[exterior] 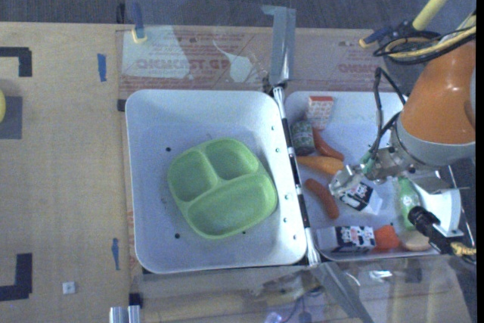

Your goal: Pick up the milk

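A black-and-white patterned carton, which I take for the milk, lies flat at the front of the right bin. A second small black-and-white object sits directly under my gripper, touching or nearly touching it; I cannot tell whether it is gripped. The gripper hangs low over the middle of the right bin, behind the flat carton. The arm's orange band covers the bin's right side.
The right bin also holds a white-and-red carton at the back, a dark green can, orange carrots, a brown sausage, a green bottle and an orange item. A green divided plate lies in the left bin.
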Controlling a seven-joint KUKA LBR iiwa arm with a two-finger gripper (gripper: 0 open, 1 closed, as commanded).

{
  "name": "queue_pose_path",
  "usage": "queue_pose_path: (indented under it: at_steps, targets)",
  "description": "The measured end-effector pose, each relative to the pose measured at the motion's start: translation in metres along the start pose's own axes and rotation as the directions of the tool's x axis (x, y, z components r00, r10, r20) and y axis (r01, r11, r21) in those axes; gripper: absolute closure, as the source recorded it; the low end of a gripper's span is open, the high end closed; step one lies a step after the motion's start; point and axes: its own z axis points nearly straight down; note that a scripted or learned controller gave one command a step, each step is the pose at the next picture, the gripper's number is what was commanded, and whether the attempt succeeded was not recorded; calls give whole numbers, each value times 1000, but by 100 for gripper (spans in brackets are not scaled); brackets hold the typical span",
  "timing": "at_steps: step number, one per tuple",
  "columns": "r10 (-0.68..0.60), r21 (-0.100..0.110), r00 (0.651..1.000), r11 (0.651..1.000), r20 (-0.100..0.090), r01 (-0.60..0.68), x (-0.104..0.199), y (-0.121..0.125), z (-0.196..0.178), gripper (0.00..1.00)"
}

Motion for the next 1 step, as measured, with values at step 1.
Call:
queue_pose_path:
  at_steps: [1]
  targets:
    - [28,0,1000,1000,0,-28,-27,-1,95,0]
